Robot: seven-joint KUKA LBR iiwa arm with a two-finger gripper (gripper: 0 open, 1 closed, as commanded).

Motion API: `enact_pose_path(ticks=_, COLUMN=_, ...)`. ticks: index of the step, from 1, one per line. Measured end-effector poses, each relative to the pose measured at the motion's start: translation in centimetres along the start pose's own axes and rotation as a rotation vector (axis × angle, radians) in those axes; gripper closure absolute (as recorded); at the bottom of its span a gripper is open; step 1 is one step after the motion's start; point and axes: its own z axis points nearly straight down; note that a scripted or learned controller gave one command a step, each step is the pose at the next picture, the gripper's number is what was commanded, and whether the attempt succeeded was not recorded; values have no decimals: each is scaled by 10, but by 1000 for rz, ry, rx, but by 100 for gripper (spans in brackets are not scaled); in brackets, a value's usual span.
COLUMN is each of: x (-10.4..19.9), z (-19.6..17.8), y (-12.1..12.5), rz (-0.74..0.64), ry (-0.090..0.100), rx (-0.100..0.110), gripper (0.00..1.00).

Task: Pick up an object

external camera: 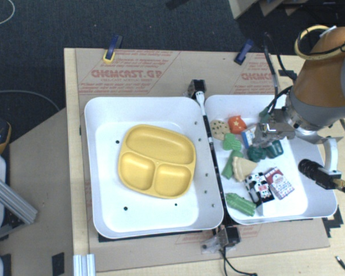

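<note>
My gripper [267, 134] hangs low over the upper middle of the right bin [310, 203], at the end of the grey and orange arm reaching in from the right. Directly under and just in front of it lies a teal object [266, 151]; whether the gripper touches it is unclear. Around it lie an orange-red piece [237, 123], a tan dotted piece [218, 129], a green piece [233, 144], a small blue item [247, 137], a tan wedge [242, 167], a black, white and red patterned item [269, 184] and a ridged green piece [240, 203].
The left bin [103, 131] holds a yellow divided plate [156, 161]. A black divider with clamps [207, 131] runs between the bins. A black cylinder [316, 173] juts over the right bin's right side. Cardboard [132, 71] lies under both bins.
</note>
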Motion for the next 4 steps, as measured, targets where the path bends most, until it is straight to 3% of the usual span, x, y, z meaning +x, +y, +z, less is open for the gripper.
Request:
enact_pose_path(ticks=1, x=47, z=1, y=40, rz=0, ry=0, rx=-1, gripper=100)
enact_pose_path(ticks=2, x=43, z=-3, y=28, rz=7, ry=0, rx=6, gripper=100)
enact_pose_path(ticks=4, x=43, z=3, y=34, rz=6, ry=-1, rx=4, gripper=100)
